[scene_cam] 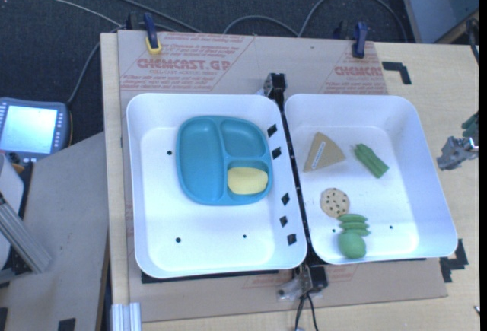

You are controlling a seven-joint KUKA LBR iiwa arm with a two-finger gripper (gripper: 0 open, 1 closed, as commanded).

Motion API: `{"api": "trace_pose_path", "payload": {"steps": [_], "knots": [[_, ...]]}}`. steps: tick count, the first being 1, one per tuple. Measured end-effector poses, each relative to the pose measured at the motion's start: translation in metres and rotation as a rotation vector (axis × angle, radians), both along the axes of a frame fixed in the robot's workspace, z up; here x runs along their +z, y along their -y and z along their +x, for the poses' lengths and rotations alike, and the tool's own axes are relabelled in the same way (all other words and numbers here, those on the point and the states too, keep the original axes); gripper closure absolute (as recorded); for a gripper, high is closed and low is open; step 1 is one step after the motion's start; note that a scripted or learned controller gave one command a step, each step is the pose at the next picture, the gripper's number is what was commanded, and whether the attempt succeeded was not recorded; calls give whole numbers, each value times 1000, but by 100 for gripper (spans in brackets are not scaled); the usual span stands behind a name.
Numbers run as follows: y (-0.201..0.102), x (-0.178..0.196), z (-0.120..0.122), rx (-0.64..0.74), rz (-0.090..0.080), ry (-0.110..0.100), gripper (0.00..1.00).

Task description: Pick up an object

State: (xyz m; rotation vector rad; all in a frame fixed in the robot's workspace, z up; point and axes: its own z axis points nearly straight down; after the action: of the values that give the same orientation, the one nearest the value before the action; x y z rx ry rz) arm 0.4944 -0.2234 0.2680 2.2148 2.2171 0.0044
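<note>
Gripper (459, 147) at the camera view's right edge, outside the right bin (426, 170) rim, apparently parked clear of the workspace; whether it is released or clenched, cannot tell. Candidates lie loose in the right bin: tan wedge (323, 152), green stick (370, 159), cookie (333, 202), green pod (352, 235) near the front wall. Left bin (152, 192) holds a blue divided plate (209, 158) with a yellow piece (247, 180) in its lower compartment; nothing picked yet.

In the right bin (426, 170) lie a tan wedge (323, 153), a green pod (370, 159) set aslant, a speckled round cookie (334, 202) and a green leafy vegetable (352, 237) (nearest the front wall). A yellow lump (247, 180) sits in the blue divided plate (199, 162) in the left bin (152, 192).
</note>
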Motion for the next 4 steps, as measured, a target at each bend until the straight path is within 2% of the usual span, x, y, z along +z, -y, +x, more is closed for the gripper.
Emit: {"api": "trace_pose_path", "payload": {"steps": [1,4], "knots": [[-50,-3,-10,4,7,-9,100],[-199,-12,-7,6,6,-7,100]]}}
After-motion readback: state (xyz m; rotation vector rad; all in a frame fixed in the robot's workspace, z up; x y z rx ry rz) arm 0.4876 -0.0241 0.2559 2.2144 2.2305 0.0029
